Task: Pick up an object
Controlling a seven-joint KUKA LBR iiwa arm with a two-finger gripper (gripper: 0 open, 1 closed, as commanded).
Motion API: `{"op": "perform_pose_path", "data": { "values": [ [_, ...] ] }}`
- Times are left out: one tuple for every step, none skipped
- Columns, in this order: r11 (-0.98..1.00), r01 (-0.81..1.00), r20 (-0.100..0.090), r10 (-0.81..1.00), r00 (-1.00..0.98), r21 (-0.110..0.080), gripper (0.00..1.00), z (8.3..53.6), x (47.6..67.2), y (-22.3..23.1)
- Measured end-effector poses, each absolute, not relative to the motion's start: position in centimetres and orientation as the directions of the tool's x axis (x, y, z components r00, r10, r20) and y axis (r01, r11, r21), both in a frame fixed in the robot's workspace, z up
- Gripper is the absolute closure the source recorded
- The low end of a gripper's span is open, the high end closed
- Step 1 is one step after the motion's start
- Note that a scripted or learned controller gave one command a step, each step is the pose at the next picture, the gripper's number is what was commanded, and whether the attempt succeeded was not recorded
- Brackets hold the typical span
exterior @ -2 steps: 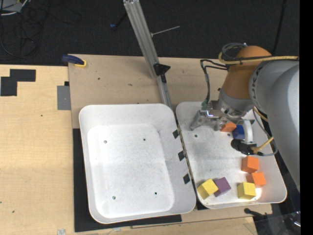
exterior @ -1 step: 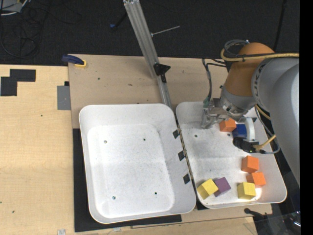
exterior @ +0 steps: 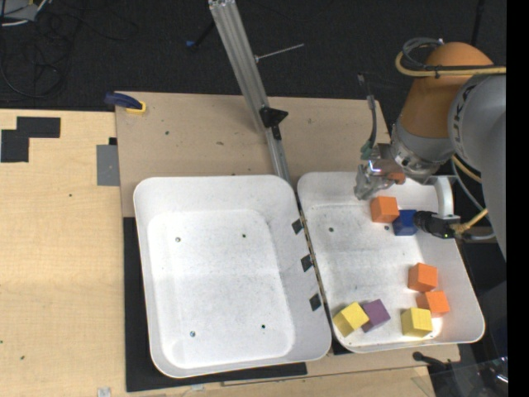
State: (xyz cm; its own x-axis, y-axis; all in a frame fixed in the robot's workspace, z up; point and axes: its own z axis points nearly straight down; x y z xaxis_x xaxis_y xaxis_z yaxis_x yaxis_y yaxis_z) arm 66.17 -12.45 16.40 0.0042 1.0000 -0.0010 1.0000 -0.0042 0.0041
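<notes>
- Orange cube (exterior: 383,209): in the right bin (exterior: 347,246), far end, touching a blue cube (exterior: 404,222) on its right. Probably light, stiff foam, not fragile; best taken across two opposite flat faces.
- Orientation: cube-shaped, so no long axis; it sits flat, edges turned slightly off the bin walls.
- Gripper (exterior: 369,184): just above and left of the orange cube; nothing visibly between the fingers, and whether they stand wide or narrow cannot be told.
- Other blocks: orange, yellow and purple pieces near the bin's front edge.
- Left bin (exterior: 165,197): beside it on the tabletop (exterior: 182,139).

Bare left bin (exterior: 216,279); blocks (exterior: 421,300) crowding right bin (exterior: 347,246).
</notes>
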Motion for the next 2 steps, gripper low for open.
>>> {"op": "perform_pose_path", "data": {
  "values": [
    [0.0,1.0,0.0,1.0,0.0,0.004,1.0,20.9,66.5,-12.0],
    [-0.001,1.0,-0.001,1.0,0.001,0.003,1.0,25.4,66.1,-12.5]
  ]
}}
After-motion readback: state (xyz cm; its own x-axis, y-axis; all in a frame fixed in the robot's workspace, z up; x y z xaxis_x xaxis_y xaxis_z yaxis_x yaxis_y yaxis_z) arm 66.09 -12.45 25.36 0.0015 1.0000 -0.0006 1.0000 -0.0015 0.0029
